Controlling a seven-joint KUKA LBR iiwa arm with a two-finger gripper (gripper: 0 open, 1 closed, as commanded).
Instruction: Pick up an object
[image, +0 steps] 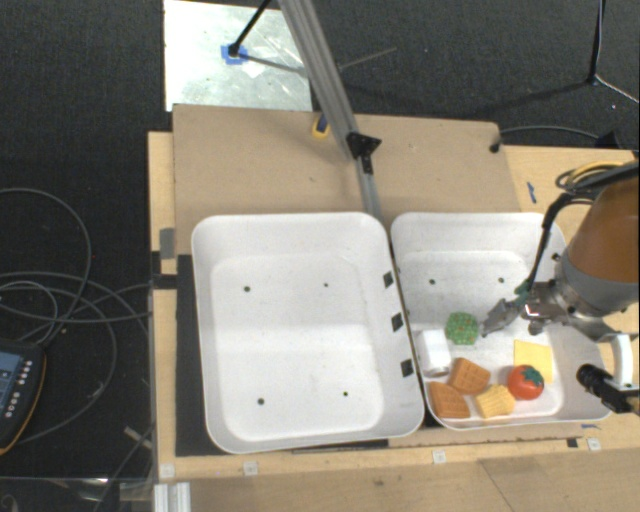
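Observation:
The right bin (470, 250) holds several small toy foods along its near side. A green round piece (461, 327) lies near the middle, with a white block (435, 350) to its left. Closer to the front are an orange cracker (468, 375), a second orange piece (449, 400) and a yellow waffle piece (495, 401). A red tomato (526, 381) sits beside a yellow cheese slice (533, 355). My gripper (500, 316) hangs low over this bin, just right of the green piece and above the cheese slice. Nothing visible is gripped.
The left bin (290, 330) lies beside the right one, their rims meeting at black clips (396, 322). A grey pole (335, 95) slants across the brown bench from the back. Cables lie on the dark floor to the left.

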